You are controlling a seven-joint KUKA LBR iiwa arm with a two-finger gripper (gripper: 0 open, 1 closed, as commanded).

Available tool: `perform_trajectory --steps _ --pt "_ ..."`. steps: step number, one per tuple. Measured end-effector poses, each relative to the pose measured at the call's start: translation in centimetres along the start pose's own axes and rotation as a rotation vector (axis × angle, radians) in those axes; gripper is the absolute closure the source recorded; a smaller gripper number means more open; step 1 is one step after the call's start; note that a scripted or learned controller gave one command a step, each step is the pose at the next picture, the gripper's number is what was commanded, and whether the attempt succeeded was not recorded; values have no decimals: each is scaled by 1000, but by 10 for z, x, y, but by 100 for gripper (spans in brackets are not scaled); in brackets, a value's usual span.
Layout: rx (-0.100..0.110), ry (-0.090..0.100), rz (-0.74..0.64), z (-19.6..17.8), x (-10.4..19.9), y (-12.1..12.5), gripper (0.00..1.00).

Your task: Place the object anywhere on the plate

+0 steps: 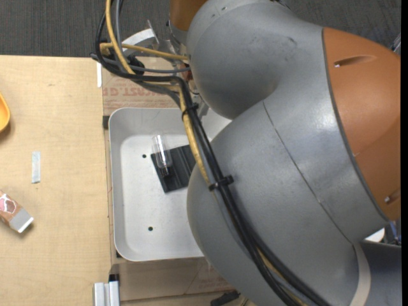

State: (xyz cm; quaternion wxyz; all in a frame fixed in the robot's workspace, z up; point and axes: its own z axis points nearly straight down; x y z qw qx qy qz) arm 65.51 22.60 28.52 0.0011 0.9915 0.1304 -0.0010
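The grey arm [287, 145], with its orange band [370, 101], covers most of the view. A white bin [137, 234] shows at its left. In the bin, a black flat piece [175, 171] sticks out from under the arm, and a short clear tube [162, 153] lies along its top. This looks like the tip of my gripper [167, 163], low over the bin floor. I cannot make out any object in it. The arm hides the right part of the bin and everything beyond it.
Black and yellow cables [191, 139] run down the arm. Left of the bin the wooden bench top [57, 120] bears an orange thing [3, 113] at the edge, a small grey strip [36, 167] and a red and white packet [14, 213]. Cardboard [137, 91] lies behind the bin.
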Motion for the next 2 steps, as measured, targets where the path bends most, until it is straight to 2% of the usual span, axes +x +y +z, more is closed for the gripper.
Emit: perform_trajectory --steps 1,2 --pt "0 0 0 0 0 0 0" --pt "-1 -4 -465 -61 -19 -7 0"
